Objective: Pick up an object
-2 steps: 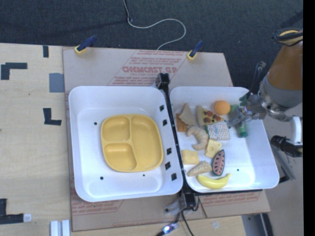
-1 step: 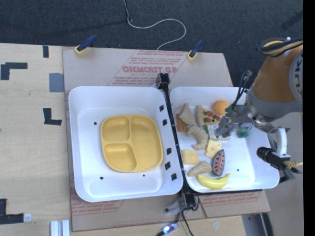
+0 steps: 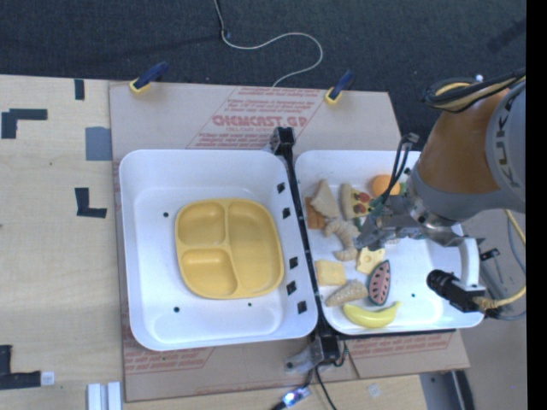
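Observation:
My gripper point(image 3: 376, 231) hangs low over the middle of the right bin point(image 3: 427, 290), right above a heap of toy food. Under and around it lie a pale cheese wedge point(image 3: 369, 258), a watermelon slice point(image 3: 379, 282), a banana point(image 3: 371, 314), a yellow block point(image 3: 330, 272), a tan piece point(image 3: 344, 294), a pizza slice point(image 3: 352, 201), a beige wedge point(image 3: 325, 202) and an orange fruit point(image 3: 384, 184). The arm's grey and orange body point(image 3: 466, 156) covers the bin's far right part. Nothing shows between the fingers.
The left bin point(image 3: 145, 229) holds a yellow divided plate point(image 3: 229, 248). A black divider point(image 3: 295, 220) runs between the bins. Cardboard point(image 3: 256, 118) lies under both, pinned by clamps at the back. A cable loops across the dark floor behind.

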Action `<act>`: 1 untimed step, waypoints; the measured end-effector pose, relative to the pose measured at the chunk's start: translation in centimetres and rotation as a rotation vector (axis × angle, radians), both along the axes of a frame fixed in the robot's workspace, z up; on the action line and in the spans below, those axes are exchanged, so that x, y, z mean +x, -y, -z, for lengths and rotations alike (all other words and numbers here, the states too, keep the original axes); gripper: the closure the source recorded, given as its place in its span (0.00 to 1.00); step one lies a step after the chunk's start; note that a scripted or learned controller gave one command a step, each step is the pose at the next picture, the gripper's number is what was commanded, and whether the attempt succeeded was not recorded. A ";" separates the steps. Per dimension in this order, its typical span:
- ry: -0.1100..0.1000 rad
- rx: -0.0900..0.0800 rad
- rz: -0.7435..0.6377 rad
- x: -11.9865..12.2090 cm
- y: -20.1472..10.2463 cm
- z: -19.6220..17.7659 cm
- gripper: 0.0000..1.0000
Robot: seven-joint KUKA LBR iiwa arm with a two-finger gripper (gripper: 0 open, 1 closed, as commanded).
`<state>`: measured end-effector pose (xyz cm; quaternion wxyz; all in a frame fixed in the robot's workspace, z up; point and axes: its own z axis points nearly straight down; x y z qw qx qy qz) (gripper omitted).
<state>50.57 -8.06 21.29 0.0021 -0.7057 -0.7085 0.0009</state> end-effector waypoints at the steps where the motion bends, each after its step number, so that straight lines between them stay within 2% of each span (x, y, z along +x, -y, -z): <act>1: 0.004 -0.001 0.001 -0.8 -1.3 -2.1 1.00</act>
